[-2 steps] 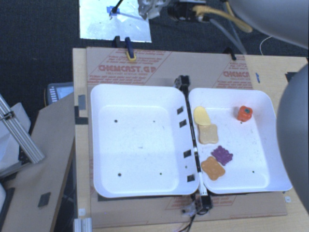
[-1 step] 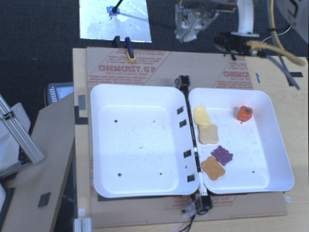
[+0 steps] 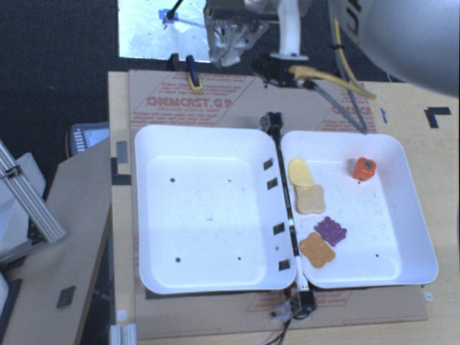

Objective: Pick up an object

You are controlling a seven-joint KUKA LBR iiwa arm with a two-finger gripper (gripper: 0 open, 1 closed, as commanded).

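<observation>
The right bin (image 3: 413, 214) holds several small objects. A yellow oval piece (image 3: 300, 172) lies near its left wall, with a tan toast-like piece (image 3: 310, 200) just below it. Further down sit a purple lumpy piece (image 3: 330, 230) and an orange flat piece (image 3: 317, 250). An orange-red block with a dark top (image 3: 364, 168) rests near the bin's back right. My gripper (image 3: 228, 49) hangs high at the top of the view, above the bench's far edge and well away from both bins. Nothing shows between its fingers.
The left bin (image 3: 147, 214) stands beside the right one, joined by a black clip strip (image 3: 280, 200). Yellow and grey cables (image 3: 338, 85) run across the cardboard behind the bins. A yellow-blue clamp (image 3: 194, 74) sits at the board's far edge. The arm's large grey body (image 3: 402, 20) fills the top right.
</observation>
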